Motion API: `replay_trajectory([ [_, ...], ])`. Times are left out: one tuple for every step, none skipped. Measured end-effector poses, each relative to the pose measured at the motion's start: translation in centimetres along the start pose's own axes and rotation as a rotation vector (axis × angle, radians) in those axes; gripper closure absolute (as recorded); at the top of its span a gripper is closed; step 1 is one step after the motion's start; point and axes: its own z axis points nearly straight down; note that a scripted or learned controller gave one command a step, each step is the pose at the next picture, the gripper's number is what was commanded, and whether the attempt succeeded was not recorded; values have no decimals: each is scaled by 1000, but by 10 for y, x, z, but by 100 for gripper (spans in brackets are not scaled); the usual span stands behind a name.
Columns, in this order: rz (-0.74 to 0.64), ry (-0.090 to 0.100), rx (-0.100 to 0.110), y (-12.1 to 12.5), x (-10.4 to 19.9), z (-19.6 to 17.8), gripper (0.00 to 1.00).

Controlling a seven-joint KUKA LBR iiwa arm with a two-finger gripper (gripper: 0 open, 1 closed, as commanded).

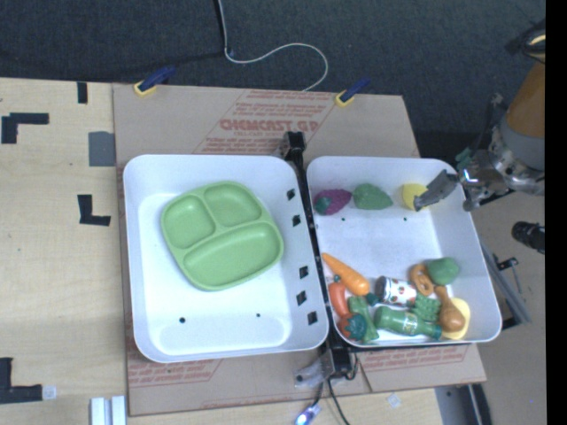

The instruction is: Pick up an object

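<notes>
My gripper [436, 189] hangs over the upper right corner of the right bin [390, 242], just right of a yellow toy [411, 194] and close to touching it. Nothing shows in its grasp. Along the bin's far side lie a green leafy toy [372, 197] and a purple one [332, 201]. An orange carrot [345, 274] lies near the bin's left wall. At the near side sits a pile of toy food with a green bottle [403, 322], a white can [396, 290], a green lump [441, 269] and a yellow-orange pear [454, 315].
The left bin [151, 299] holds a green divided plate [221, 235]. A black divider [306, 237] runs between the bins. Both bins rest on cardboard [177, 122]. A white cable [266, 56] loops behind. The arm's wrist [514, 162] hangs over the right rim.
</notes>
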Motion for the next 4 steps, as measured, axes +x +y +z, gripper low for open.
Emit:
replay_trajectory([
  [-2,-2,-14,-59,32,-137,0],
  [-17,5,-8,-100,177,-198,0],
  [-2,0,0,-100,169,-204,100],
  [-9,2,-1,-100,256,-217,100],
])
